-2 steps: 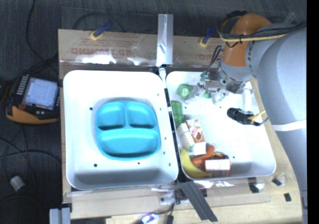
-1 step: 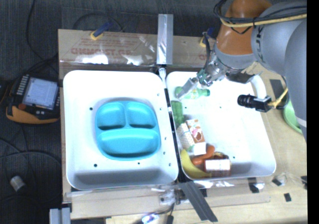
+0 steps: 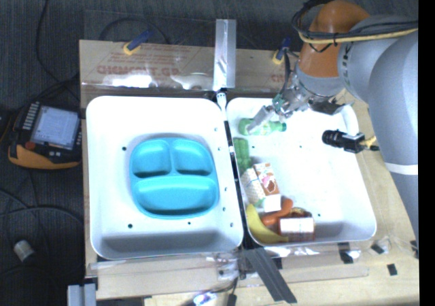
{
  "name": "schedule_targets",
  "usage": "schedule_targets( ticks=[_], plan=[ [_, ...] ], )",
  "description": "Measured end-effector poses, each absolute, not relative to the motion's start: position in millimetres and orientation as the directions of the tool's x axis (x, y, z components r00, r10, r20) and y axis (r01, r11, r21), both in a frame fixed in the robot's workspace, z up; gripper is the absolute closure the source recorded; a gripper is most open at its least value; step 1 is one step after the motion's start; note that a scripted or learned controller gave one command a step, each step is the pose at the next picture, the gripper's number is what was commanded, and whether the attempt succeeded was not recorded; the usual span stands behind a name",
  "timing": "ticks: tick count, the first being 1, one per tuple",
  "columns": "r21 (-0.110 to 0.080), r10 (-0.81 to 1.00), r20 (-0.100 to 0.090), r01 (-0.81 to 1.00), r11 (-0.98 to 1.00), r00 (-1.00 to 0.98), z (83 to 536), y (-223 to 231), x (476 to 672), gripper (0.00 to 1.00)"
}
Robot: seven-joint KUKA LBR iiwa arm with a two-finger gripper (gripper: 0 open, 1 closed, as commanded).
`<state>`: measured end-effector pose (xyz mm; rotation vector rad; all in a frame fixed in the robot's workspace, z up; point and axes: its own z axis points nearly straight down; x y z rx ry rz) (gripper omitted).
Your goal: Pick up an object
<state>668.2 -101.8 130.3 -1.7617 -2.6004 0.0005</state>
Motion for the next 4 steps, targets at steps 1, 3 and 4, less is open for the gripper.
schedule_targets(
  ticks=[1,3,4],
  plan=[
    [-0.014,0.962,0.01,0.962,0.272,-0.272,85.9,-163.6,666.6,0.0],
    [-0.001,0.977,-0.001,0.977,0.212,-0.212,179.1,-112.3,668.7,1.0],
    [-0.002,1.0,-0.003,1.0,0.018,-0.018,256.2,-156.6,668.4,1.0]
  ],
)
